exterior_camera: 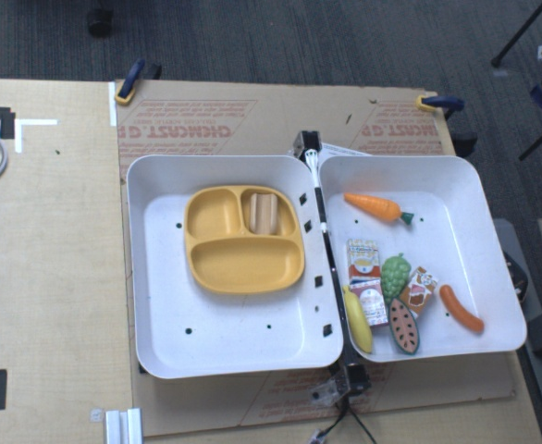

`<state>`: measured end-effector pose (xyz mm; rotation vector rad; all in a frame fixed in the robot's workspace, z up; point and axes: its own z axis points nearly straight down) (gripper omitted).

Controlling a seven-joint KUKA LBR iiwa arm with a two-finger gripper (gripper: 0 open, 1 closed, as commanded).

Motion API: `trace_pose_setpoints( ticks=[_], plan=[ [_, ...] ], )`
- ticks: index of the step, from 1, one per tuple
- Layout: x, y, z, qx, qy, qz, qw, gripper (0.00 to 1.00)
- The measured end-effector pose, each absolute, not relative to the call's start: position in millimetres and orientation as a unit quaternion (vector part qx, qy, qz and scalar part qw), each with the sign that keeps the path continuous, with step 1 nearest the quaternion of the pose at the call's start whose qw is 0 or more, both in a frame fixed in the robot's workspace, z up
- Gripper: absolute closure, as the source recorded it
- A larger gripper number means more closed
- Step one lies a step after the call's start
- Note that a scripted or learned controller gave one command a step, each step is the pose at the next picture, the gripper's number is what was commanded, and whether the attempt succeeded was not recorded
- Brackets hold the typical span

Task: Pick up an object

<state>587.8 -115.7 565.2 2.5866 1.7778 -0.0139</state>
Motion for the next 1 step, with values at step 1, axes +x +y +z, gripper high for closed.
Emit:
trace_pose_setpoints(
  ticks=[1],
  plan=[
    [589.1,-115.5,573.3,0.823,0.568,-0.0052,0.002,1.00]
  ],
)
